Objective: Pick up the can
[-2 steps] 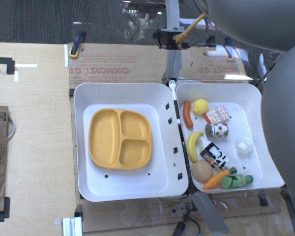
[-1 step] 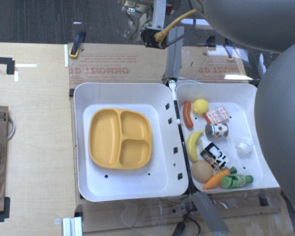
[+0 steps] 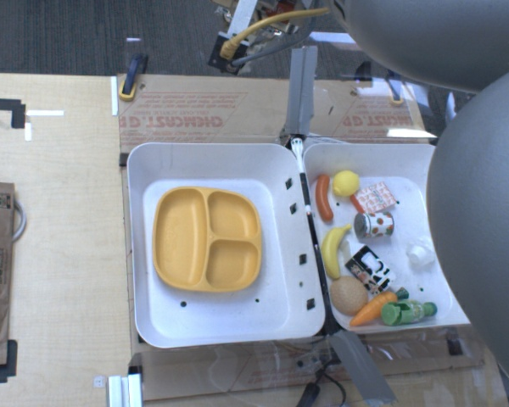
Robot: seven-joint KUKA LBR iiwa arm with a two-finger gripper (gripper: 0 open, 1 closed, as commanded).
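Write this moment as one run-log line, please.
small red-and-white metal can: lying in right white bin, untouched | grey arm: above that bin | divided yellow plastic plate: left bin

Glossy white plastic bins on a matt, pale wood-look bench; smooth matt yellow plastic divided plate; small can with shiny metal rim and printed paper-like label; grey arm smooth, satin-finished.

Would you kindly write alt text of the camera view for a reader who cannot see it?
A small can lies in the right bin among toy food: a banana, a lemon, a carrot. The left bin holds a yellow divided plate. The grey arm covers the right side.
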